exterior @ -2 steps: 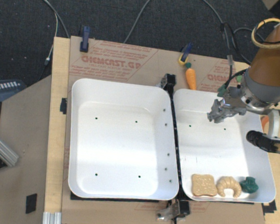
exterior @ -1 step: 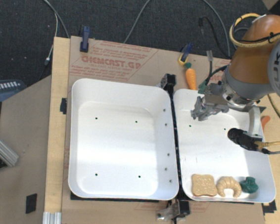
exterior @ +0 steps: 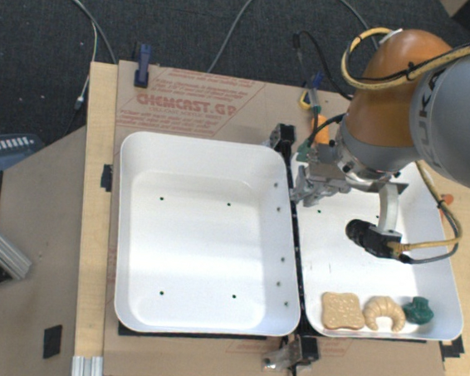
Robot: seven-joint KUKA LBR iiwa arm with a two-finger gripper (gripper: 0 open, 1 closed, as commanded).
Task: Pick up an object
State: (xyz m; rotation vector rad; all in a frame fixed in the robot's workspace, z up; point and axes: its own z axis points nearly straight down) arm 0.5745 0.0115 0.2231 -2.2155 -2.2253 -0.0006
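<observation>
Overhead, arm [exterior: 411,101] bends down into right bin [exterior: 328,251]; claw [exterior: 311,191] state unclear.

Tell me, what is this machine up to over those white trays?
A grey and orange robot arm reaches over the right-hand tray, its hand low near the tray's left wall. It is meant to pick something up. A cracker, a croissant and a small green toy lie along the near edge, apart from the hand.

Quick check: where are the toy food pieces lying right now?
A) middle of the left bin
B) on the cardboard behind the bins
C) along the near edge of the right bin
C: the cracker, croissant and green piece sit in a row along the right bin's near edge.
</observation>
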